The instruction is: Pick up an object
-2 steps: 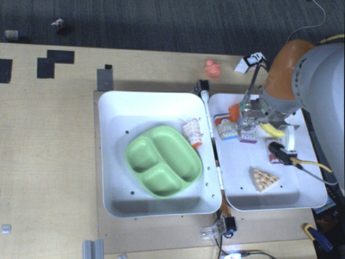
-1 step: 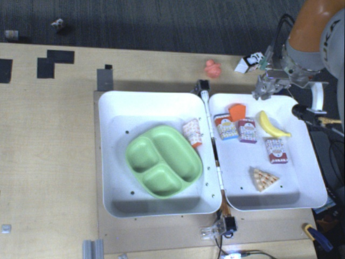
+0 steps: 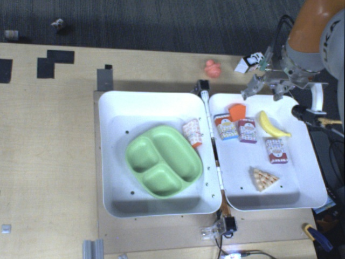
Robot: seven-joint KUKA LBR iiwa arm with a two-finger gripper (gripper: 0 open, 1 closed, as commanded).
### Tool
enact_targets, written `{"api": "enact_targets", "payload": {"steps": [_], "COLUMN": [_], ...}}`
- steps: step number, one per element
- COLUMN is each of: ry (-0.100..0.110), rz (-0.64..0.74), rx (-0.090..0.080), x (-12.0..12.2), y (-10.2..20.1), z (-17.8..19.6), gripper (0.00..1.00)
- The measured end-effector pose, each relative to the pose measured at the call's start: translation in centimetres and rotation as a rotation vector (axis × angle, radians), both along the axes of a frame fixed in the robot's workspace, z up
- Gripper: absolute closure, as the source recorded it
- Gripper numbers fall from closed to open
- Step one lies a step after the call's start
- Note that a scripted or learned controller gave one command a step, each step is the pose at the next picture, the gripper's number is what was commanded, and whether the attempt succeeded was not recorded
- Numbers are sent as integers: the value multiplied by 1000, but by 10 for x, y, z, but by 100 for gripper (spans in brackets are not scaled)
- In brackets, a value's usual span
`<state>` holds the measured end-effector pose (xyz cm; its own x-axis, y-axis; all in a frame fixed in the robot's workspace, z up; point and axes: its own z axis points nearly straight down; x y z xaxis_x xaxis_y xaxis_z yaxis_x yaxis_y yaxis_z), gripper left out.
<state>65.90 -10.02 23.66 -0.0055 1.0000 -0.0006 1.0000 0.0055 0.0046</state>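
Yellow and curved, a banana (image 3: 272,125) was seen in the right bin (image 3: 307,198), in the upper right part of the frame, and it was judged the likeliest object for picking. The gripper (image 3: 264,91) was held above the bin's far rim, its two fingers spread apart with nothing between them. From the gripper the banana lay just below in the picture and slightly to the right, near but not touching. Its long axis was set on a slant, running from upper left to lower right, so a short descent toward the lower edge of the frame, with the fingers turned across that axis, was judged to be what the next move would call for. The banana's skin appeared smooth and evenly coloured, with a darker tip at its lower right end. An orange block (image 3: 237,111) and two small printed cartons (image 3: 237,128) were placed just to its left, another carton (image 3: 276,150) just below it, and a waffle-patterned wedge (image 3: 264,179) lower still. A green divided plate (image 3: 163,160) was resting in the left bin (image 3: 108,144), well apart from the gripper.
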Motion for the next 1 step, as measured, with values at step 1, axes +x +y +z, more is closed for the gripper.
{"api": "enact_targets", "payload": {"steps": [1], "ry": [5], "rz": [-2], "rx": [1], "x": [-34], "y": [-11], "z": [-111], "gripper": [0]}}
